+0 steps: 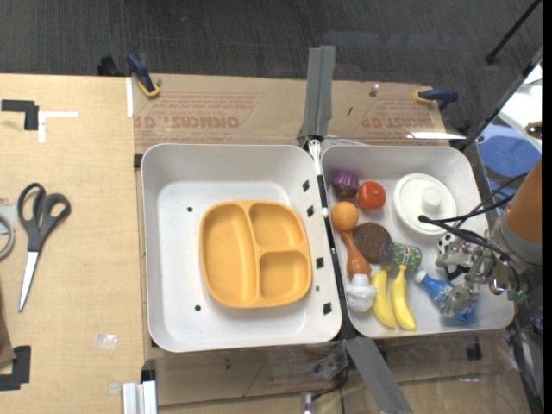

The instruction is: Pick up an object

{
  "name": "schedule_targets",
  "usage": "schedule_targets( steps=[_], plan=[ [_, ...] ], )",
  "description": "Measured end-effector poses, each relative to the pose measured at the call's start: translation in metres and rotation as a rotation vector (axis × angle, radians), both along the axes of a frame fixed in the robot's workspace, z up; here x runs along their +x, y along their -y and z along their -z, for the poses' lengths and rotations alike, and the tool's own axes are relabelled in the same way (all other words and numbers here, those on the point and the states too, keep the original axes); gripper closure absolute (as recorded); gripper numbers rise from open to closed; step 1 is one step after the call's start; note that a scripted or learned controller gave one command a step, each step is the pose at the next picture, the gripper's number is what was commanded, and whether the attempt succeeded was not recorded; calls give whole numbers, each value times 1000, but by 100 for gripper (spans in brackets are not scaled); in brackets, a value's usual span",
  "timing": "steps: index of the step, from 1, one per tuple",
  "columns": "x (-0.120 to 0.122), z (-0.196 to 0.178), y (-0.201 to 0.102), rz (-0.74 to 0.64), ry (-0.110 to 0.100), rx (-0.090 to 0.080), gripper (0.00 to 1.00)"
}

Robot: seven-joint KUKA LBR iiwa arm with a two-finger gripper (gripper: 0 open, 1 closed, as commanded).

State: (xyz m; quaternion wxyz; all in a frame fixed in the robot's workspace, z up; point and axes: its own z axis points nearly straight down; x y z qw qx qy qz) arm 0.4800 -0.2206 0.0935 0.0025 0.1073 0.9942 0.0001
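Low over the right bin [405, 151], the tool [457, 270] hangs beside the bananas [393, 297], grip state unclear.

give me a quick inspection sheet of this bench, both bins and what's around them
surface: two white bins side by side, left bin, right bin, on cardboard
job's things: right bin holds bananas, tomato, orange, white lid, brown disc
clutter: yellow divided tray in left bin
grippers: hand low over right bin's right side, fingers unclear
cables: black cable across right bin
surroundings: scissors on the bench at left, blue clamps
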Motion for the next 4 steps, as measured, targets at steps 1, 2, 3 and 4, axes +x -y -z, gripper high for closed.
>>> schedule_targets(
  steps=[1, 2, 3, 4],
  plan=[
    [14, 1, -54, -100, -3, 0, 0],
    [67, 1, -81, -169, -1, -1, 0],
    [123, 0, -74, -146, 1, 1, 0],
    [106, 1, -119, -7, -1, 0, 0]
  ],
)
